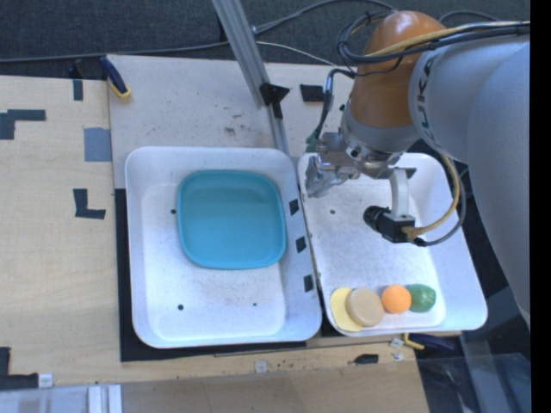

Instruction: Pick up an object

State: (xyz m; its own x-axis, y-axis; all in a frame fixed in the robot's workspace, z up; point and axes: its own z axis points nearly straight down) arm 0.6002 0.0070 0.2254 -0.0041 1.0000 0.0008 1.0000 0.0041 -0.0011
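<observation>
jaws (317, 179), state unclear, hang over the right bin (430, 248), well apart from the orange ball (396, 298) at its near edge.

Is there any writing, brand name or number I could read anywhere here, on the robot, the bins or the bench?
None can be read.
Robot arm: dark marks run along its grey casing beside the orange band, cut off and too blurred to read.
Teal plate, both white bins and the small round things in the right bin: no text.
Dark tape pieces on the bench: plain, no writing.
</observation>
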